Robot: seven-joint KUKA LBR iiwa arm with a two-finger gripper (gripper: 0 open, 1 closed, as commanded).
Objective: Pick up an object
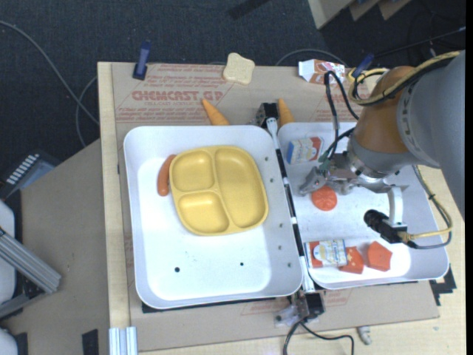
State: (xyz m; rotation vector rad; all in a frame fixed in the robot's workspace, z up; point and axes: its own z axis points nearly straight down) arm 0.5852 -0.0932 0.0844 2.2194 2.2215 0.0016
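One yellow tray [219, 189] and one sausage [162, 176] lie in the left bin [214, 272]. The gripper [322, 183] hangs over one tomato [324, 199] in the right bin [421, 265]; finger state unclear

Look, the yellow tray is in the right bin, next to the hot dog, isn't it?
Not quite. The camera view shows the yellow tray in the left bin, not the right one. The rest holds: the hot dog lies right beside it.
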